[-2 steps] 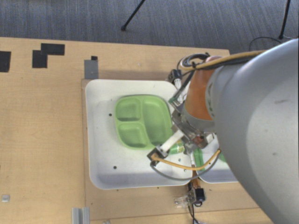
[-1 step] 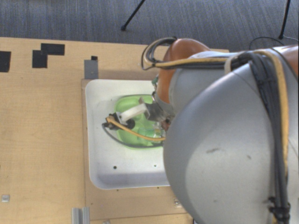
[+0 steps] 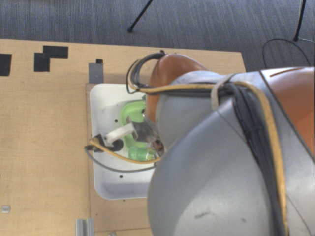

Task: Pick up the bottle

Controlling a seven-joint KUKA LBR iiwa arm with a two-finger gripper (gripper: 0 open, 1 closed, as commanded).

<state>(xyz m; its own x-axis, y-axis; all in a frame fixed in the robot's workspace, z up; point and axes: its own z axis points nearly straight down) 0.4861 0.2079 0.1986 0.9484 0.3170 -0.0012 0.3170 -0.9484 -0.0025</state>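
Bottle [image 3: 132,113] is translucent green plastic, lying in the white bin [image 3: 106,100] at frame centre-left, partly hidden by the arm [image 3: 221,156]. Gripper [image 3: 140,132] sits low over the bottle's middle, w/ a white part and cables [image 3: 113,154] beside it; can't tell how far it's open or if it grips anything

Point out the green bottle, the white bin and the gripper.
green bottle [image 3: 132,113]: camera view, its upper green body.
white bin [image 3: 106,183]: camera view, bare floor near its lower left corner.
gripper [image 3: 143,131]: camera view, its metal fingertip area.
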